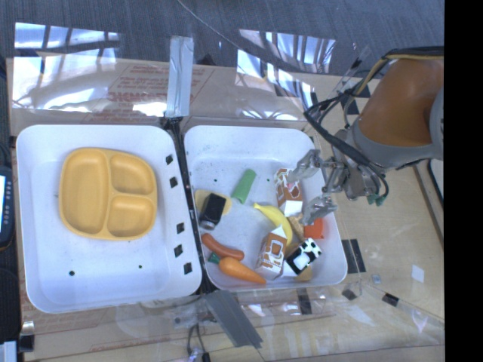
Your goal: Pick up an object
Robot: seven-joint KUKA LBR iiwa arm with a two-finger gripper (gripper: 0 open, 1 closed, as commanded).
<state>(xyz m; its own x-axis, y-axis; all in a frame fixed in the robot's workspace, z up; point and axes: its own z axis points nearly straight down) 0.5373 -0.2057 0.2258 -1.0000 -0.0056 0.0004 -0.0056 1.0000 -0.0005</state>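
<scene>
The right bin (226, 138) holds several toy foods: a green block (244, 185), a yellow banana (273, 217), a black-and-yellow piece (213, 208), a sausage (222, 246), a carrot (239, 271), a brown carton (273, 253), a black-and-white piece (303, 256) and an orange-red piece (314, 228). My gripper (311, 181) hangs over the bin's right side, open, its fingers spread above a small brown-and-white carton (289, 191). Nothing sits between the fingers.
The left bin (45, 270) holds a yellow divided plate (108, 193). A strip of grey tape (178, 78) lies on the cardboard behind the bins. Black cables (332, 108) trail from the arm over the right bin's far corner.
</scene>
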